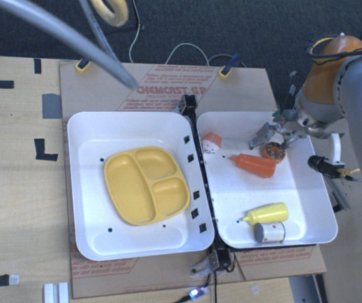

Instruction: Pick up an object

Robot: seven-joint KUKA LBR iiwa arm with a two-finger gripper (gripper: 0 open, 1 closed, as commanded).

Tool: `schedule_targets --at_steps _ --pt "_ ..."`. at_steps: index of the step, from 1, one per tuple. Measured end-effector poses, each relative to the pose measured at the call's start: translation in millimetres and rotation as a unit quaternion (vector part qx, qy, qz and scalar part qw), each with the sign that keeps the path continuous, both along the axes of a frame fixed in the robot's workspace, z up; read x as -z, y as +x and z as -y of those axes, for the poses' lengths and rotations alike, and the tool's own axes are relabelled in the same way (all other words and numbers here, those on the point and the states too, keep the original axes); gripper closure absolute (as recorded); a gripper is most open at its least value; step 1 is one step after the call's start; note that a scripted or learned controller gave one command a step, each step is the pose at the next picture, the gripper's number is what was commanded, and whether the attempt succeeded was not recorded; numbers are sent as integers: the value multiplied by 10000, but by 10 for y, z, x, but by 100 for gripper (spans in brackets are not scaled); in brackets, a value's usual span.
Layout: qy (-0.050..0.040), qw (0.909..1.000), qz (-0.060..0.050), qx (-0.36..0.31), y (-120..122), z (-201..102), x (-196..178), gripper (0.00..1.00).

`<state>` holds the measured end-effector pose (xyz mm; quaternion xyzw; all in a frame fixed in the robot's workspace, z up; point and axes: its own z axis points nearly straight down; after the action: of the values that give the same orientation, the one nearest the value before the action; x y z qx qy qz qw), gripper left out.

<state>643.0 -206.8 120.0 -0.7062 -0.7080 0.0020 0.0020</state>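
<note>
The gripper point(270, 137) hangs over a small round brown object point(274, 150); whether its hand is wide or narrow I cannot tell. The object seems light, stiff and maybe slippery, so it is best to take it across its middle.

Red print on cardboard sheet point(168, 84) under bins, behind left bin point(80, 169): large line reads roughly "CHEMCAST G.P.", last letters cut off by black clamp point(187, 103) at bin junction. Smaller red line above it, too blurred to read. No legible text on yellow bottle point(268, 213), can point(269, 232), orange carrot-shaped toy point(255, 164), yellow tray point(146, 185). Black marks on bench point(17, 125) at left: shapes, not letters.
</note>
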Motion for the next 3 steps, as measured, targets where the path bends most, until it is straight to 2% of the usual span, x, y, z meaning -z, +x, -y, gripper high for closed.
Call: schedule_targets --at_steps 1,2,3 --pt "-56 9999 92 -1 40 27 286 0" --pt "-91 9998 169 -8 83 44 106 100" --pt "-2 10000 39 6 65 14 -325 100"
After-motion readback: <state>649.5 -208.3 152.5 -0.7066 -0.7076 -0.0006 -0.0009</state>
